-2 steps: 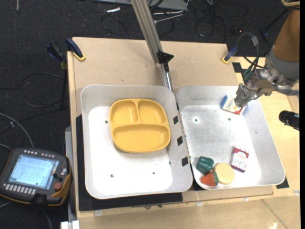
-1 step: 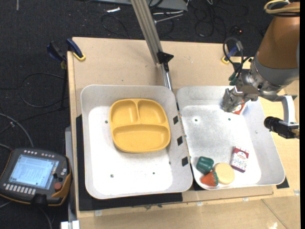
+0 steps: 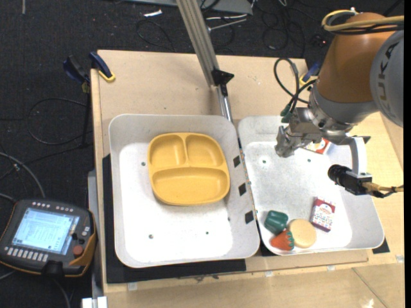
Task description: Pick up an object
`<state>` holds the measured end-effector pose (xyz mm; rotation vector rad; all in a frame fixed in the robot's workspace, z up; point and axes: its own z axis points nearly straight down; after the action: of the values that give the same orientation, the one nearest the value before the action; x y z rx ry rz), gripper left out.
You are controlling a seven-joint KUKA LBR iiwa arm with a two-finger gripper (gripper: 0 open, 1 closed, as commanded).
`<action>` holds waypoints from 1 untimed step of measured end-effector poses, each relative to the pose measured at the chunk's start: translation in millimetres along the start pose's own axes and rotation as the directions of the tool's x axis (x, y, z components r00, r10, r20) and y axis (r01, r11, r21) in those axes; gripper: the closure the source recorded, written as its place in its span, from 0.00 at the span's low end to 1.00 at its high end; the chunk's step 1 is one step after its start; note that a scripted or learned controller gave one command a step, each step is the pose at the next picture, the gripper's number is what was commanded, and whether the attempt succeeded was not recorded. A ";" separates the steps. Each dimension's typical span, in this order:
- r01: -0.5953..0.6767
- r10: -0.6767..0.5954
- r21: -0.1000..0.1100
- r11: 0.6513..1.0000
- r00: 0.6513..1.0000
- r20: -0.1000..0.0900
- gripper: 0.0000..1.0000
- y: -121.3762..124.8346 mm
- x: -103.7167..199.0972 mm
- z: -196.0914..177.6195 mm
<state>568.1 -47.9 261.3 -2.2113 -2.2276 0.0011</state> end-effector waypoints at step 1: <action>0.000 0.000 0.001 1.000 1.000 0.000 1.00 -22.8 48.6 8.4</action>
<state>545.0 0.5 253.0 -2.2108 -2.2271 0.0016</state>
